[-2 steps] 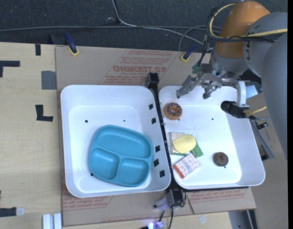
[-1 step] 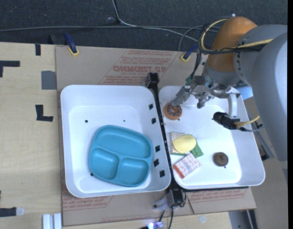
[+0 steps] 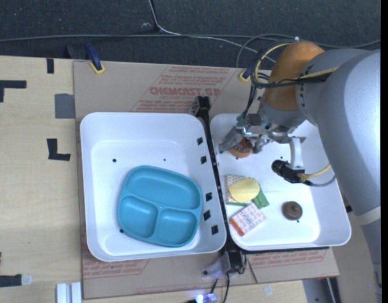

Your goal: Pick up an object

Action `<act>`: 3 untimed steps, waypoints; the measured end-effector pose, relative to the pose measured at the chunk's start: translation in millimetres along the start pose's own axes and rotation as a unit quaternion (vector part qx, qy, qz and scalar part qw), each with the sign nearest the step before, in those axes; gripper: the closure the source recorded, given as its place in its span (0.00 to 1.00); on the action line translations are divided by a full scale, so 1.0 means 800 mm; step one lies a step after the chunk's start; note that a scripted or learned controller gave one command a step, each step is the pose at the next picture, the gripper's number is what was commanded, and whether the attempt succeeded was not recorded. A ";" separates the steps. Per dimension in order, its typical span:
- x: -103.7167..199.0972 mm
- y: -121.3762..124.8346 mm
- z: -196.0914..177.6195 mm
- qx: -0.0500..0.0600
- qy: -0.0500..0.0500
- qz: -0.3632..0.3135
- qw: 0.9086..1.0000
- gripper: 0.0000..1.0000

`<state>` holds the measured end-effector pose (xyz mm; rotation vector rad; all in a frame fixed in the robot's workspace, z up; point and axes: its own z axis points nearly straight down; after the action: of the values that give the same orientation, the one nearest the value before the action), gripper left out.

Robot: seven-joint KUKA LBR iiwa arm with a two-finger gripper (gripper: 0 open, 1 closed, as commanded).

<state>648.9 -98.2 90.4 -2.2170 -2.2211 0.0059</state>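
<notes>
- The end effector [image 3: 244, 139] sits low over the far left corner of the right bin [image 3: 333, 232], close to the divider between the two bins. Its opening state cannot be judged from this view; the wrist housing covers it.
- A small orange-brown object [image 3: 242, 148] lies directly beneath or against the end effector. Whether it is gripped cannot be determined, so treat the pick as unconfirmed.
- Recommended practice: before lifting, confirm the object is centred in the grasp, then raise vertically to keep clear of the bin wall and the divider just beside it.
- Alternative targets in the same bin: a yellow rounded item [image 3: 244, 189] resting on a green piece [image 3: 262, 200], a red-and-white packet [image 3: 247, 218] just in front of it, and a small brown disc [image 3: 292, 210] nearer the arm.
- The packet lies flat and will likely be hard to pinch; the disc stands apart from its neighbours and offers the clearest approach.
- The left bin [image 3: 99, 169] holds a blue divided tray [image 3: 159, 205], well apart from the working area on the counter [image 3: 30, 169].
</notes>
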 end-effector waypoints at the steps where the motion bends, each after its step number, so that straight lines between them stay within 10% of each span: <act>1: 0.001 0.001 -0.016 -0.002 0.000 -0.001 1.000 1.00; 3: -0.006 0.003 -0.151 -0.004 0.000 0.000 1.000 1.00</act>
<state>651.8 -102.6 211.0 -2.2216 -2.2251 -0.0037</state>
